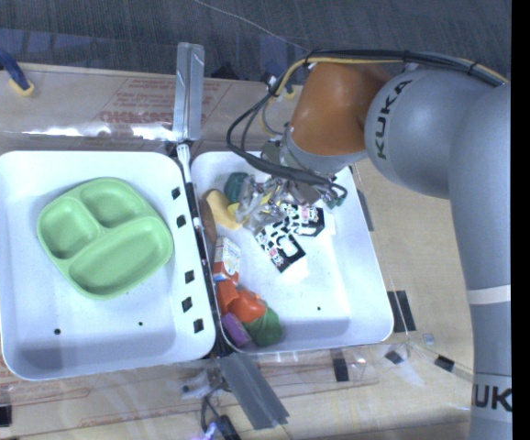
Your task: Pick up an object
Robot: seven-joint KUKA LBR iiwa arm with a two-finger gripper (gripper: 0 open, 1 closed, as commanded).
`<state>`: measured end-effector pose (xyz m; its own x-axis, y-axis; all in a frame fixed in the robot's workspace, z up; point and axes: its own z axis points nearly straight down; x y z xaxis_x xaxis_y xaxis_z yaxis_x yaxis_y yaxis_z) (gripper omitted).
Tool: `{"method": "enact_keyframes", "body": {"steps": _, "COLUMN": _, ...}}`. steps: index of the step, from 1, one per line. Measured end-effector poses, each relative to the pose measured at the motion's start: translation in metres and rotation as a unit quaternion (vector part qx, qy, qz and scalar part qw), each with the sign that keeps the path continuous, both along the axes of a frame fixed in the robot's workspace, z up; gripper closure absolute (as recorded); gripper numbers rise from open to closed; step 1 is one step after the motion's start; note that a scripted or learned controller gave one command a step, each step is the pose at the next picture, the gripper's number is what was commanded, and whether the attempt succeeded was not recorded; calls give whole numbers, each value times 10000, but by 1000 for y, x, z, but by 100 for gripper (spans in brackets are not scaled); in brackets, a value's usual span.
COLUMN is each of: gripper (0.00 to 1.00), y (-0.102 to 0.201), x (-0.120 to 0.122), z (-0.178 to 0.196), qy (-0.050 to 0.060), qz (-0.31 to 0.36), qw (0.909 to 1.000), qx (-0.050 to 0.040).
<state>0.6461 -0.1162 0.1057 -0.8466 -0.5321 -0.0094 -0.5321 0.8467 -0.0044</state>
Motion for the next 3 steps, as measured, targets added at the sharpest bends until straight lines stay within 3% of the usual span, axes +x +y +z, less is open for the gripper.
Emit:
{"method": "enact_keyframes", "body": {"steps": 1, "gripper": 100, "y": -65, "x": 13, "z": 212, "qy": -39, "qz": 141, "qw": 9999, "qx": -42}}
{"method": "enact_keyframes", "body": {"steps": 2, "gripper": 100, "y": 8, "x": 10, "z": 105, "qy": 79, "qz": 740, "qw": 9972, "qx": 10}}
{"method": "enact_keyframes", "body": {"steps": 3, "gripper": 0, "y": 6, "x": 11, "z": 110, "qy": 45, "qz": 724, "qw": 9974, "qx": -6}}
